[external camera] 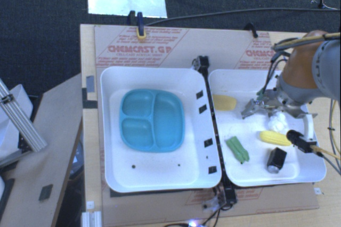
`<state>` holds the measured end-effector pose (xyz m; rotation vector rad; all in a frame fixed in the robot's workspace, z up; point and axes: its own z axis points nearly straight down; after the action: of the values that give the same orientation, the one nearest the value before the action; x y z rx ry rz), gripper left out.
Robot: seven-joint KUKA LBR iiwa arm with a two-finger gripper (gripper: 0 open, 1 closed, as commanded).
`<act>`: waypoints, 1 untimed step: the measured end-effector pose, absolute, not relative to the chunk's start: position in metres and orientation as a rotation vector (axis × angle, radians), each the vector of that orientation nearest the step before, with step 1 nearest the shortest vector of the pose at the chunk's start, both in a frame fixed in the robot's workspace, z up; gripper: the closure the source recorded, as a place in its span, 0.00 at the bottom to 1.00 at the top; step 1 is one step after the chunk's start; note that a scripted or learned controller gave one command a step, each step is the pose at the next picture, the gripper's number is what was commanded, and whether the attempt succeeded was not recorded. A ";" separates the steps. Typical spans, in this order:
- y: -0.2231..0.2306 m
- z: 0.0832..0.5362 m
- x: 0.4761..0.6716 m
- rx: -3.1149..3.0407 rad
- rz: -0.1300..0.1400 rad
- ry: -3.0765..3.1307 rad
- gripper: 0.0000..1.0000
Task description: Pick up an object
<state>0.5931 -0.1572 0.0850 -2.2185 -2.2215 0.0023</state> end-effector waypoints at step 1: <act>-0.158 0.099 0.595 -2.223 -0.004 -2.226 1.00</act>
<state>0.5954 -0.1577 0.0991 -2.2229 -2.2258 -0.0038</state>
